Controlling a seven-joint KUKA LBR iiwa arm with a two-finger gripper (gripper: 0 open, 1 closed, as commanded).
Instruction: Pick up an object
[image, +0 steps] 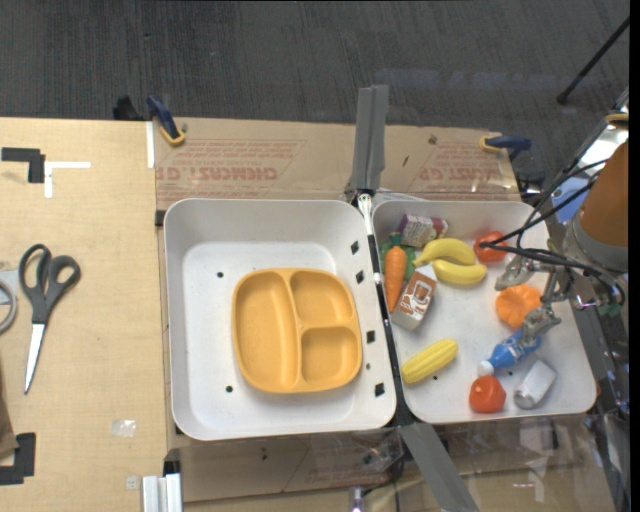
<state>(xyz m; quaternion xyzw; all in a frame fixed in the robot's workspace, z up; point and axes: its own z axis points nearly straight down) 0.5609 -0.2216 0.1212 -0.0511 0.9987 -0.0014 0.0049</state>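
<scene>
My gripper (530, 295) hangs low over the right side of the right bin (455, 405), and it is open. Its two metal fingers (514, 271) stand apart on either side of an orange toy (514, 306), which rests on the bin floor. Just below it lie a blue bottle (512, 352), a grey cylinder (537, 383) and a red ball (487, 393). A red tomato (489, 247) sits above the gripper. Further left are a banana (452, 259), a carrot (396, 275), a small carton (415, 300) and a corn cob (430, 360).
The left bin (190, 300) holds a yellow divided plate (297, 328). A purple packet (421, 228) lies at the right bin's far edge. Scissors (40, 290) lie on the bench at far left. Blue clamps (166, 120) (506, 144) grip the cardboard behind the bins.
</scene>
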